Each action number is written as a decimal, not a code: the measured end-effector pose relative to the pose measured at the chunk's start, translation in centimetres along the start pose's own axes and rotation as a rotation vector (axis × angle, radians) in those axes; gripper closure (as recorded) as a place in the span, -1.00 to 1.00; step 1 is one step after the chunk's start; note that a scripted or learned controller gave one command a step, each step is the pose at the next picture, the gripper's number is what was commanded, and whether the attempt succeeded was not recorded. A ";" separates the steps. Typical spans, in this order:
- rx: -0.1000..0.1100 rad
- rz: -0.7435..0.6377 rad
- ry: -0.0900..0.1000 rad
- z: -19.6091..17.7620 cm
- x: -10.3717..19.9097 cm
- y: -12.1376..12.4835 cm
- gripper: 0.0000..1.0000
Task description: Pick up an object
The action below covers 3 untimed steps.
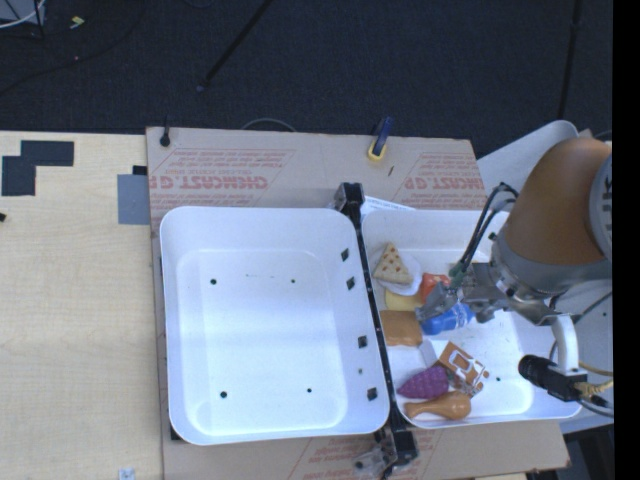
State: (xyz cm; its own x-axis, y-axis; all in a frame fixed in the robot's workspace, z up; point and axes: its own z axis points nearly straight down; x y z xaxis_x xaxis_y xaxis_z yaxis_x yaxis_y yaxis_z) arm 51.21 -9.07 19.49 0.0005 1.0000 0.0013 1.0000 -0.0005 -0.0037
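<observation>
The right bin (500, 400) holds several small toys: a tan wedge with red dots (392, 265), an orange-brown block (401, 329), a purple grape bunch (424, 381), a tan drumstick (444, 406), a brown and white pretzel-like piece (463, 366), a red-orange piece (432, 285) and a blue object (445, 318). My gripper (452, 303) reaches in from the right, low over the blue object and the red-orange piece. The wrist hides how it meets them.
The left bin (185, 268) sits beside the right one, with a black divider (365, 308) between them. Both rest on cardboard (250, 173). A blue and yellow clamp (380, 140) stands at the back edge. The arm's bulk (555, 218) covers the right bin's far right.
</observation>
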 end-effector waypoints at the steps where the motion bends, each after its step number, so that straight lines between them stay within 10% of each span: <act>1: 0.001 0.002 -0.001 11.3 -2.6 -1.7 -1.00; 2: -0.002 0.009 -0.001 9.8 -2.7 -1.6 1.00; 3: -0.014 -0.008 -0.001 0.2 4.6 7.8 1.00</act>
